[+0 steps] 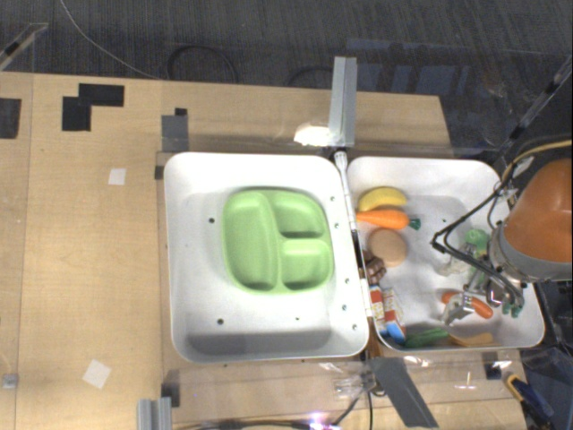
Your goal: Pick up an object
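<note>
The gripper (473,301) sits low in the right bin (430,173), toward the lower right of the frame, beneath the arm's orange band (542,220) and a loop of black cable (466,218). Its metal fingers reach down onto a small orange object (480,308) on the bin floor; whether they are parted, closed, or gripping that piece cannot be told from this view. Just below lies a tan flat item (472,338), and left of that a green elongated piece (430,335). A green block (475,238) sits close above the gripper, partly behind the cable. Further left, along the bin's left wall, a red-and-white packet (387,305) and a blue item (394,332) lie near the lower corner, with a dark brown piece (372,262) above them. A round tan object (388,245) rests at mid-height, touching or just beside it. Toward the upper left of this bin, a carrot (385,219) lies directly under a banana (382,198). The left bin (192,240), well apart from the gripper, holds a light green compartment tray (273,238) near its centre.
</note>
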`<state>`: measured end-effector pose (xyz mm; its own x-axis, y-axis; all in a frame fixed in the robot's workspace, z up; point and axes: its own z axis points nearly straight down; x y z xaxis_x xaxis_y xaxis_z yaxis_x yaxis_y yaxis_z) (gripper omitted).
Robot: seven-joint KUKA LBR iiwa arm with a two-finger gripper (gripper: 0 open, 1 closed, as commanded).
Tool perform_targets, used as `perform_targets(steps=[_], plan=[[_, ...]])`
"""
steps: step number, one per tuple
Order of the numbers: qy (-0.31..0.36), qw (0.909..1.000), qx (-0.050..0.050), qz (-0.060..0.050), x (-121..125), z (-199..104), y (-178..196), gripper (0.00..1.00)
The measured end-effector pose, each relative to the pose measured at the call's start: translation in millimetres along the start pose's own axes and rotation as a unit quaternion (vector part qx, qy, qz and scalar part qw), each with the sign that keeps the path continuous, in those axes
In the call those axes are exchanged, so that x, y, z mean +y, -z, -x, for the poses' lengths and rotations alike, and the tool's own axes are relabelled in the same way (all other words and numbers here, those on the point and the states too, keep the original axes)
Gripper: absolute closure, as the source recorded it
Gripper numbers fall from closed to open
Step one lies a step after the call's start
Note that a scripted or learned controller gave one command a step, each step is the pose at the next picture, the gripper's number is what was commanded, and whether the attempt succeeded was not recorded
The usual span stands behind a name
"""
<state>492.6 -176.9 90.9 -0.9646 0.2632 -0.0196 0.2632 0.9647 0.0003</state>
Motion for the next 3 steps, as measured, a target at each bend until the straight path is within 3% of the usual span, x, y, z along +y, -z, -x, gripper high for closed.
perform_targets(steps=[1, 2, 3], plan=[[0.041, 0.9992, 0.002, 0.0, -10.5, 71.0, -2.8, 0.0], [-0.004, 1.0, 0.002, 0.0, -17.2, 44.2, -2.0, 0.0], [-0.001, 1.0, -0.007, -0.001, -15.8, 49.4, 12.6, 1.0]])
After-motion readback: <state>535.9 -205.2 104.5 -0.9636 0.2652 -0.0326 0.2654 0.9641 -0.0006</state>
